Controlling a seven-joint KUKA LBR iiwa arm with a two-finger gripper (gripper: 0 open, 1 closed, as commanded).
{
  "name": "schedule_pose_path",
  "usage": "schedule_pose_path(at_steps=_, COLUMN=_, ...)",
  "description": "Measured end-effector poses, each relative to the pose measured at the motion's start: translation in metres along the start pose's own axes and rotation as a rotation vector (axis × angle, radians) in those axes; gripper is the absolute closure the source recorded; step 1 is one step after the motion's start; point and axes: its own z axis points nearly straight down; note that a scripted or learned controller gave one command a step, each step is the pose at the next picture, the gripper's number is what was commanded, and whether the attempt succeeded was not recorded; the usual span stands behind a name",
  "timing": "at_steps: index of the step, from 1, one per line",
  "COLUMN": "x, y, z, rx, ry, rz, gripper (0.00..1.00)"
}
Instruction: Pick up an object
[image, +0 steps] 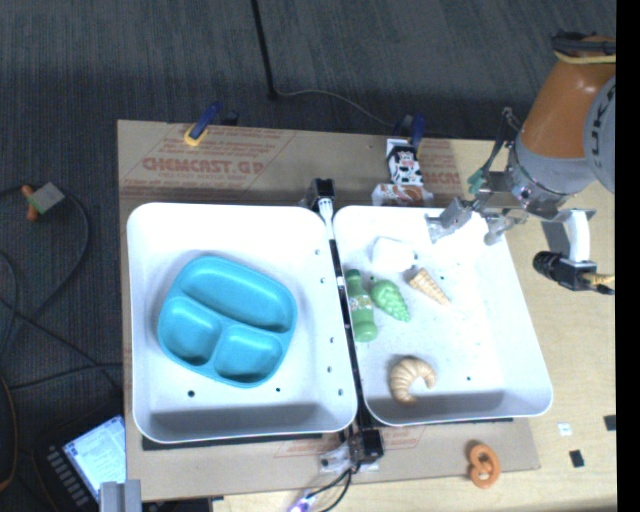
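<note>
While your jaws (470, 222) hang spread and bare above the right bin (520, 330), the croissant (411, 377) lies near its front edge.

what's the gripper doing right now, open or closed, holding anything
Gripper: open, holding nothing, above the top edge of the right bin.

I see both white bins (240, 215) as smooth, slightly glossy moulded plastic. The blue divided tray (228, 318) looks like glossy plastic too. The croissant (411, 377), the green pine cone (391, 300) and the ice-cream cone (428, 285) have a matt, moulded toy finish. Beneath everything, the brown board (250, 160) looks like matt printed cardboard. The arm's orange band (565, 105) shines faintly.
</note>
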Motion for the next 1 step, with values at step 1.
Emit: schedule_pose_path(at_steps=1, x=0.0287, y=-0.0550, z=0.1266, rx=0.002, ry=-0.001, rz=0.002, gripper=0.00)
